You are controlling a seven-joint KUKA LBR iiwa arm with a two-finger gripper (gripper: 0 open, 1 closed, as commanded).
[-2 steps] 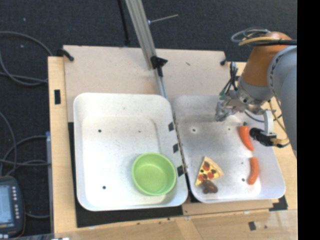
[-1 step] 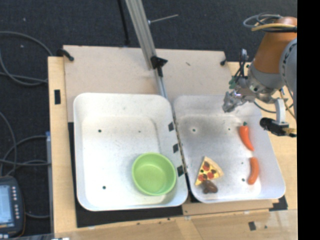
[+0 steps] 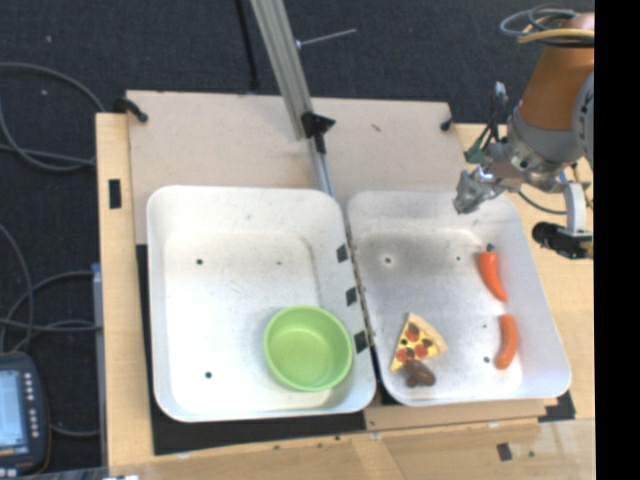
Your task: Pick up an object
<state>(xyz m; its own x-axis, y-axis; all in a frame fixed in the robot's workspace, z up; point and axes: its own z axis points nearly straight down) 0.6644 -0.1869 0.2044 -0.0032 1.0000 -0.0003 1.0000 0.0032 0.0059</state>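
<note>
The tool's (image 3: 470, 196) fingers are too small to read — the arm (image 3: 556, 98) is cut off at right.

Counter (image 3: 250, 133): tan top, two white bins sitting on it.
Left bin (image 3: 200, 218) and right bin (image 3: 420, 218) sit side by side, edges touching mid-counter; a bare strip of the top shows behind both, with a slanted aluminium rail (image 3: 285, 53) above it.

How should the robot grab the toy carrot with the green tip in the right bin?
Probably from straight above, pinching the carrot across its narrow middle. It lies flat and slim, running roughly up and down the view, so the gripper would close across its width. The sausage lies well below it, leaving room.
</note>
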